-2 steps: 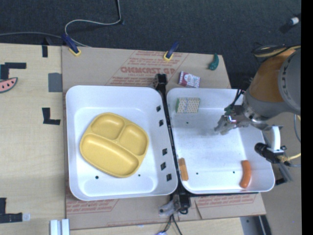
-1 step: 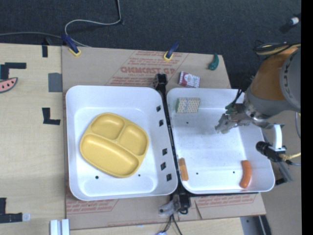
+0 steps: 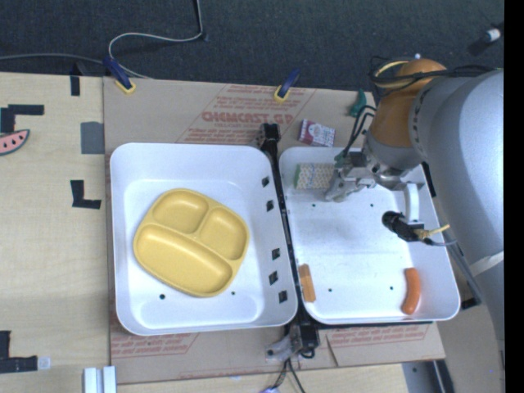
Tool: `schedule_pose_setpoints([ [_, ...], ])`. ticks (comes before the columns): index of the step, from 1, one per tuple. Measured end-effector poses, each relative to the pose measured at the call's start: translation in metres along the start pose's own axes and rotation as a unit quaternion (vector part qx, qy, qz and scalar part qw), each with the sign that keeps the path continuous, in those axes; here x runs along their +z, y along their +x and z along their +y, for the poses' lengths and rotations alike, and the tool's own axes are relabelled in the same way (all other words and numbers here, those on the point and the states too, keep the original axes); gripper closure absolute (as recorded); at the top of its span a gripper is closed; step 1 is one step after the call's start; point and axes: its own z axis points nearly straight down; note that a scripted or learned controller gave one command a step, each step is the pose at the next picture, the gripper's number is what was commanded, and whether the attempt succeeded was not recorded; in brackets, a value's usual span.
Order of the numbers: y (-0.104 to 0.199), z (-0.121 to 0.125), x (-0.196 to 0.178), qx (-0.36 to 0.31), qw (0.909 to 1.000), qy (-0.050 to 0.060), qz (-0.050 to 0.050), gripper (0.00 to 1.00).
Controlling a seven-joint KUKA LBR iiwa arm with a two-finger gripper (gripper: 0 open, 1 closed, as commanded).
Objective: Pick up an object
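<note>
Nearest the lower edge of the right bin (image 3: 442, 305) we see an orange sausage-like piece (image 3: 411, 291) in the near right corner and a smaller orange piece (image 3: 307, 282) against the near left wall. We judge both light, smooth and somewhat slippery, best taken across the narrow middle. Farther back, the end effector (image 3: 338, 188) hangs above a small flat packet (image 3: 312, 176) at the far left corner; whether it is released or clenched we cannot tell. The packet, possibly soft wrapping, would likely need an edge grip. The left bin (image 3: 131, 301) bears a yellow divided tray (image 3: 191, 241). Cardboard covers the desk (image 3: 49, 244) beneath, and dark carpet lies beyond.
</note>
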Motion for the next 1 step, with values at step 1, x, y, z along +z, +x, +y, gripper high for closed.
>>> schedule_pose_setpoints([
  [1,-0.0002,-0.0001,-0.0097,0.000,1.0000,0.000,-0.001,1.00],
])
